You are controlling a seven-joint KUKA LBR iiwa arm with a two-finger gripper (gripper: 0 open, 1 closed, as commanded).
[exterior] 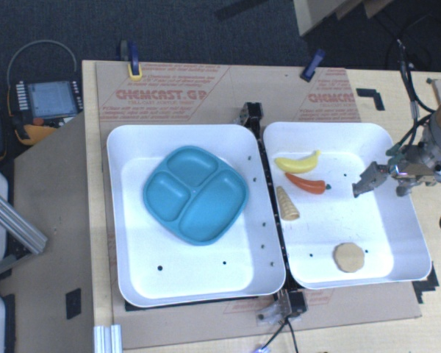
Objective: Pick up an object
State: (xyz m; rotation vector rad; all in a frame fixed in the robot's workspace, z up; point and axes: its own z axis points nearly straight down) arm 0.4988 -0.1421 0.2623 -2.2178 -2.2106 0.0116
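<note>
The grey two-finger gripper [386,179] hovered over the right side of the right-hand shallow white bin [404,234], its fingers spread apart with nothing between them. To its left in that bin lay a yellow plastic banana [298,162], with a red-orange chilli pepper [306,184] just below it and a tan ice-cream cone [287,203] near the bin's left wall. A round beige biscuit [348,257] sat toward the near edge. The left-hand white bin [132,263] held a blue divided plastic plate [195,194].
</note>
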